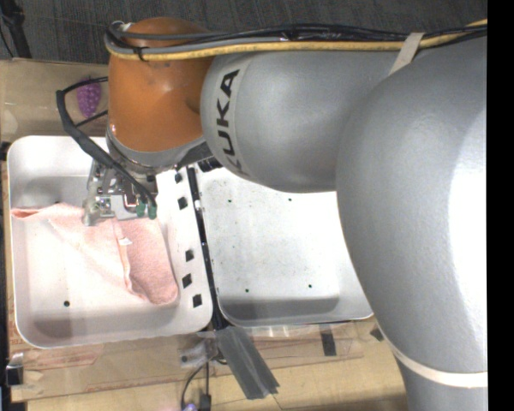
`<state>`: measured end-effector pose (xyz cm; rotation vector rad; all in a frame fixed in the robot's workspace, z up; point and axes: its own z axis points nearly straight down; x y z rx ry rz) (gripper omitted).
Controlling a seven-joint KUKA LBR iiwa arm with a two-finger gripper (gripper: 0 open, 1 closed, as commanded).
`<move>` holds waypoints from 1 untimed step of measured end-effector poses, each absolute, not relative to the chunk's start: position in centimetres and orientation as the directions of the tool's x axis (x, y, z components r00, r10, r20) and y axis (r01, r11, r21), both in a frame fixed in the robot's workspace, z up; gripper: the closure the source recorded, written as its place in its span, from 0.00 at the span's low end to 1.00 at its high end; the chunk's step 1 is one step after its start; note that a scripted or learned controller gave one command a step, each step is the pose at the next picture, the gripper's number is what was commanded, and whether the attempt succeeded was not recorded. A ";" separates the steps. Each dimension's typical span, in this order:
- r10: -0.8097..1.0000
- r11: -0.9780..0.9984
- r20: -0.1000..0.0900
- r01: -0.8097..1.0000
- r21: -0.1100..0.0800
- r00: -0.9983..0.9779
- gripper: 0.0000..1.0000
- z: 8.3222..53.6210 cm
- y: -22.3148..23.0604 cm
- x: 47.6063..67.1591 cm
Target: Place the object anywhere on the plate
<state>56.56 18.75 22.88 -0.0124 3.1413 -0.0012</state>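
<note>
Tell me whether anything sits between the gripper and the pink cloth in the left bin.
Nothing visible does. The gripper hangs right at the upper end of the pink cloth in the left bin.

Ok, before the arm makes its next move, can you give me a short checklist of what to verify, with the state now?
1. Gripper is over the left bin: ok.
2. Pink cloth lies in the left bin, right beside the gripper: ok.
3. Gripper has the pink cloth: cannot tell, the contact is too unclear.
4. Place of the plate is known: cannot tell.
5. Way to the right bin is free: cannot tell, the arm covers much of it.
</note>
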 end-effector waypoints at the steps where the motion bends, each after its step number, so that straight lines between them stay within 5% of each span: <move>1: -0.007 1.000 0.000 -0.007 -0.001 -1.000 0.00 22.9 18.7 56.6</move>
